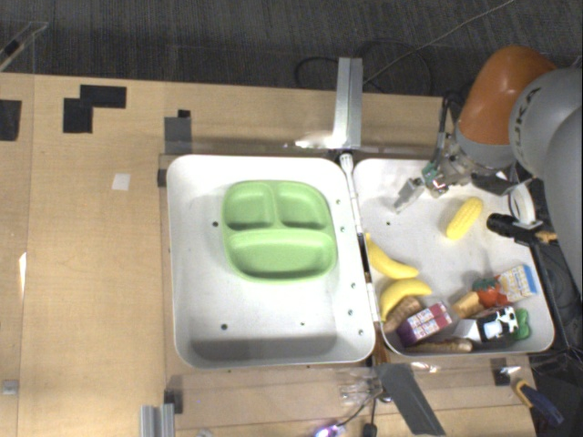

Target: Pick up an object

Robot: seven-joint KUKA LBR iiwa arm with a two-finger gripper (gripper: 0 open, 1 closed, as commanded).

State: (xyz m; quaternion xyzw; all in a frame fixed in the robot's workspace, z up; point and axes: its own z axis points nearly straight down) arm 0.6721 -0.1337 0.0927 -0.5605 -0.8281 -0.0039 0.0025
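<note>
My gripper (412, 189) hangs over the back left part of the right bin (414, 235), above bare white floor. A yellow corn cob (463, 218) lies just to its right, apart from it. Two bananas (392, 264) (404, 294) lie along the bin's left wall. At the front of the bin sit a purple box (424, 322), a brown stick-like item (446, 344), a red and orange piece (483, 297), a small carton (517, 282) and a black-and-white toy (503, 324). I see nothing in the gripper.
The left bin (196, 271) holds a green divided plate (278, 228). A metal divider post (350, 107) stands behind the seam between the bins. The grey arm with its orange band (506, 89) covers the right bin's back right corner.
</note>
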